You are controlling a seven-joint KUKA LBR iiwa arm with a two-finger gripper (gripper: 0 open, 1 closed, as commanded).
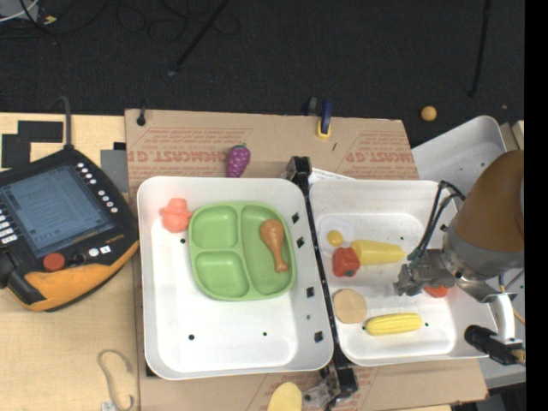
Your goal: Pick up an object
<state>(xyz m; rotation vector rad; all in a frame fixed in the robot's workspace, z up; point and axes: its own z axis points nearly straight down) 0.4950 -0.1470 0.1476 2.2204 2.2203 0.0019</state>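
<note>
Nearest in right bin [445, 345]: corn [393, 323], w/ a tan disc [348, 306] left of it. Farther: gripper [413, 282] low in the bin, jaws can't tell, nothing visibly held; a red item [437, 291] just right of it. Pick not done yet; grasp & lift remain.

claw [411, 282] low in right bin [377, 202] | corn cob [393, 323] nearby

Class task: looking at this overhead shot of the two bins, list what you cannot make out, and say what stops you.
- Gripper, camera view: dark and small against the right bin; finger state unreadable.
- Red object: mostly hidden behind the gripper; identity unclear.
- Yellow object: cut off by the bottom edge.
- Tablet screen: text too small.
</note>
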